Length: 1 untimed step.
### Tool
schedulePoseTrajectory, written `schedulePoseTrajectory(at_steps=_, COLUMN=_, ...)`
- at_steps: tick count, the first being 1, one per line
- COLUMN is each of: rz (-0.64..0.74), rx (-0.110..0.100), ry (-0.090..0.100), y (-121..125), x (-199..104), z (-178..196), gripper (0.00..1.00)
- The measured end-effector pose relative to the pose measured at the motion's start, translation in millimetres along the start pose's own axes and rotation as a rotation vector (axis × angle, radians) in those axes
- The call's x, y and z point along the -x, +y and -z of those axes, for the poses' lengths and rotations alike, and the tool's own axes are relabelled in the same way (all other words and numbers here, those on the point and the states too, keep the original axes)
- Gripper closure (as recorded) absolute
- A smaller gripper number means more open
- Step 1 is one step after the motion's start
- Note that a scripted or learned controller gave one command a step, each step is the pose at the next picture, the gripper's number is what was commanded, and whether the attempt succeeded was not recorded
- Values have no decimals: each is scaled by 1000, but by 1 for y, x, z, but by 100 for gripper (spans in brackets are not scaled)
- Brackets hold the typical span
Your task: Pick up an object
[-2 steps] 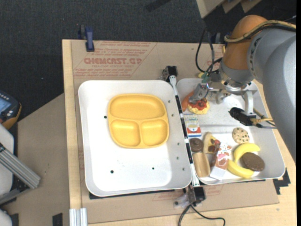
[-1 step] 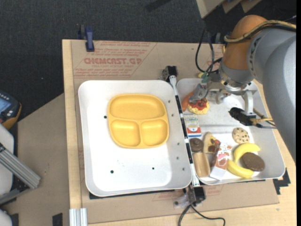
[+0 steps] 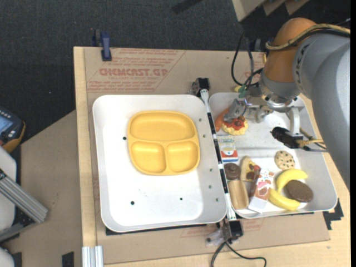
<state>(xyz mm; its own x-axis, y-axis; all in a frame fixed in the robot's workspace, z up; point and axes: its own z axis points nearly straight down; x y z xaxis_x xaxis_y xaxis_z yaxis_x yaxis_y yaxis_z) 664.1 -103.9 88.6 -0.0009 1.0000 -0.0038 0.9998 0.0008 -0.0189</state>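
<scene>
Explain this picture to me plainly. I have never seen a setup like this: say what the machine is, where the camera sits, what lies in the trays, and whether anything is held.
One camera looks down at a slant on a bench. The grey arm with an orange band reaches in from the right. Its end effector hangs over the far left corner of the right bin, just above a red and yellow toy food; nothing visibly sits between its fingers. The left bin holds a yellow divided plate. The right bin also holds a banana, a chocolate chip cookie, a dark brown round piece, a small carton and other toy foods.
</scene>
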Motion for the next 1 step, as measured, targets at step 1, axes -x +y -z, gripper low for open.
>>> schedulePoseTrajectory(at_steps=1, rz=-1, rx=0, ry=4, y=1, x=-2, z=11, gripper=100)
